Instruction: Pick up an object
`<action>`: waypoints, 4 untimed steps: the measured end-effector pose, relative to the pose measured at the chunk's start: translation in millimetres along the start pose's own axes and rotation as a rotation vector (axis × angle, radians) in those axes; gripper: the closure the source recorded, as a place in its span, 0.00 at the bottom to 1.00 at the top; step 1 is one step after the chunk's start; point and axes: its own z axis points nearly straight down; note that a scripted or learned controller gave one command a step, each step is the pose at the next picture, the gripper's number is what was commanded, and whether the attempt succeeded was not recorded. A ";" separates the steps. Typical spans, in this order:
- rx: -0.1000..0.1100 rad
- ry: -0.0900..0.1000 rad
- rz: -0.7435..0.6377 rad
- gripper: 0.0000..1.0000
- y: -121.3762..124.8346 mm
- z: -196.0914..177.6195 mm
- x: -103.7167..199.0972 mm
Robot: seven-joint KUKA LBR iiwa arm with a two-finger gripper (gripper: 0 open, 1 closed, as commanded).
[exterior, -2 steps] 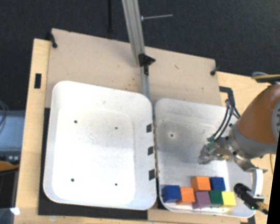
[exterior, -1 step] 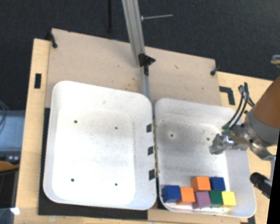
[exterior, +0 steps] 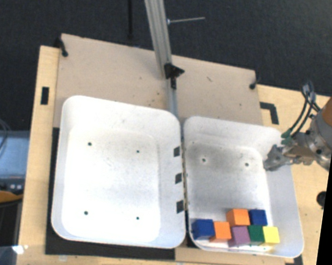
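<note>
Gripper [exterior: 273, 158], its state beyond my telling, hovers at the right bin's [exterior: 286, 196] far edge. Approach step; next I must descend onto the cubes [exterior: 238, 227].

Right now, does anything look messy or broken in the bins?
Nothing looks broken or spilled. The colored blocks sit bunched together in the near corner of the right bin, and both bins' floors look smudged grey. The gripper hovers over that bin's far right edge.

Right white bin [exterior: 283, 199]: its upper right part lies under the gripper [exterior: 272, 159].
Left white bin [exterior: 82, 116]: well left of the gripper, against the right bin.
Aluminium rail [exterior: 158, 29]: up and left, slanted.
Handheld screen unit [exterior: 2, 163]: far left, off the wooden bench [exterior: 48, 74].
</note>
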 end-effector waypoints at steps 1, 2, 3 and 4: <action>0.005 0.001 -0.003 1.00 0.9 -6.1 -0.9; 0.008 0.002 -0.002 1.00 5.4 10.3 51.7; 0.007 0.003 -0.004 1.00 16.0 8.6 109.2; 0.007 0.003 -0.003 1.00 27.9 14.0 159.6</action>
